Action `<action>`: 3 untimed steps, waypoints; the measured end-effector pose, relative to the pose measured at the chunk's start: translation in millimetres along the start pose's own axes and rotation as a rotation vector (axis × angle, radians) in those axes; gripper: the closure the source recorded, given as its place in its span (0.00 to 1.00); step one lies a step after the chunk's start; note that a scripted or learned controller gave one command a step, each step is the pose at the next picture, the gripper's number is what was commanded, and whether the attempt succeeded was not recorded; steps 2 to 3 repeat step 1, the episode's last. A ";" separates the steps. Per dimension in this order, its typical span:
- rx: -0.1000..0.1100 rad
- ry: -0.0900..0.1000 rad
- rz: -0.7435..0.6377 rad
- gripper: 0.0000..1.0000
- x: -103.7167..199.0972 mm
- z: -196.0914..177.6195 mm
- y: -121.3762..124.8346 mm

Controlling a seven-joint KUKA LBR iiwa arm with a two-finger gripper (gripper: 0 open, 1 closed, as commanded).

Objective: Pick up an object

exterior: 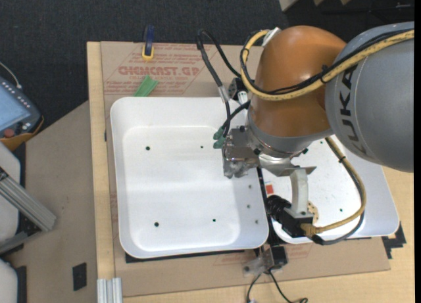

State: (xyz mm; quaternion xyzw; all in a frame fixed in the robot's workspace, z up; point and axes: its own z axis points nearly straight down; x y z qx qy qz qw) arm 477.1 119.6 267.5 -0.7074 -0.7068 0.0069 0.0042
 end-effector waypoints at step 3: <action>-0.019 0.006 -0.008 1.00 63.8 -33.8 1.3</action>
